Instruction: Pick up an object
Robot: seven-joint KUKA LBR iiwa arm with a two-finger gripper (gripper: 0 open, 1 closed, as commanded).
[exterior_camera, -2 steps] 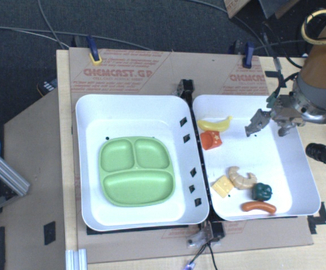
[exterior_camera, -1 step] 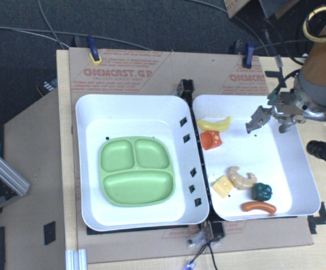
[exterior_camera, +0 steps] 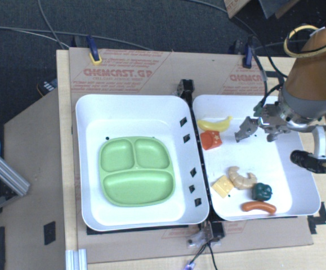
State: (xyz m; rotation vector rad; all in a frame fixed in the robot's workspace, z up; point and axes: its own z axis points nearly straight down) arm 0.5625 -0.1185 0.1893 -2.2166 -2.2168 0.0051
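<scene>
My gripper (exterior_camera: 258,134) hovers over the upper middle of the right bin (exterior_camera: 298,179), open, with nothing between its fingers. Left of it lie a yellow banana (exterior_camera: 215,124) and a red piece of toy food (exterior_camera: 210,140), both close to the bin's left wall. Nearer the front sit a yellow cheese wedge (exterior_camera: 222,186), a beige shrimp-like piece (exterior_camera: 242,178), a dark green broccoli (exterior_camera: 262,192) and an orange-red sausage (exterior_camera: 258,207).
The left bin (exterior_camera: 89,117) holds a green divided plate (exterior_camera: 136,170). A black divider (exterior_camera: 192,145) with clips runs between the two bins. The arm comes in from the right over the right bin's far corner.
</scene>
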